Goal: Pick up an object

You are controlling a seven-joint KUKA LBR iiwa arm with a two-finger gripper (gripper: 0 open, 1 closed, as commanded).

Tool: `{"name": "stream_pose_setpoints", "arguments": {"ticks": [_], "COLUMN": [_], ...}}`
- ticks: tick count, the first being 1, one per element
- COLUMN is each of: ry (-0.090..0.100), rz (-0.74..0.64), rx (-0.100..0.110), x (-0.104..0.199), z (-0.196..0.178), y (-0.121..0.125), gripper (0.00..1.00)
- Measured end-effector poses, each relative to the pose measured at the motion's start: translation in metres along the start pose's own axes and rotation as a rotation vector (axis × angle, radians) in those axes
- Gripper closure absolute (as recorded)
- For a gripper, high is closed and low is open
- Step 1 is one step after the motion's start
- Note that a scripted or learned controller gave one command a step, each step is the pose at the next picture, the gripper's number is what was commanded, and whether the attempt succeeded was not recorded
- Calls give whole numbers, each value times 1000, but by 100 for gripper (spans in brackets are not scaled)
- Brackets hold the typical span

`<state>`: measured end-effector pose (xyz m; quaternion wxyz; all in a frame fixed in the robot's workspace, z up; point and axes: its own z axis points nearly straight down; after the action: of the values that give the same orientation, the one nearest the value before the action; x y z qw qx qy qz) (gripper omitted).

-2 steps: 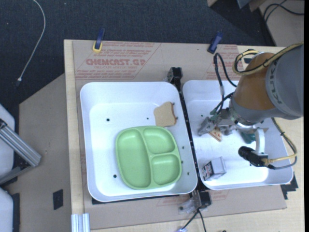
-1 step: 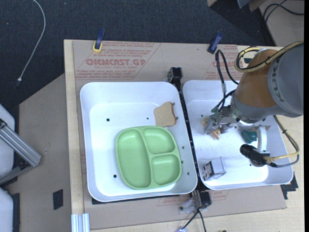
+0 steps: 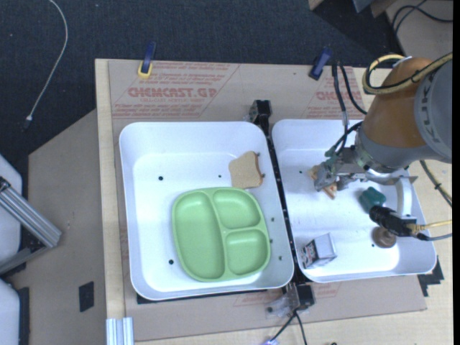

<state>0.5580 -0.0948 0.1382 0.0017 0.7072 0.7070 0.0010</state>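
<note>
From where I stand, the arm reaches into the right bin (image 3: 302, 146) and the gripper (image 3: 329, 182) hangs low over the bin's upper left part, close to the floor. I cannot tell if it is open or closed, because the wrist covers it from above. A small orange-tan spot shows at its tip, and I cannot say whether this is an object or part of the tool.

The things it could take are few. A teal object (image 3: 372, 195) lies just beside the gripper, toward the arm's side. A small grey box (image 3: 321, 250) sits near the front edge of the same bin, well apart from the gripper. In the left bin (image 3: 147, 185) are a green divided plate (image 3: 219, 232) and a tan flat piece (image 3: 246, 169) near the plate's far corner.

I judge this to be the reaching step, not yet a lift (nothing is visibly held). The next move probably needs the gripper to settle exactly over one object, most likely the teal one as it is the nearest, close on it firmly, and then rise straight up.
</note>
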Motion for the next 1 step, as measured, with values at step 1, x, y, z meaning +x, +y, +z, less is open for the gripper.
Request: {"name": "stream_pose_setpoints", "arguments": {"ticks": [1], "ry": [0], "rz": [0], "rx": [-1], "x": [-7], "z": [-45], "y": [2], "gripper": [100]}}
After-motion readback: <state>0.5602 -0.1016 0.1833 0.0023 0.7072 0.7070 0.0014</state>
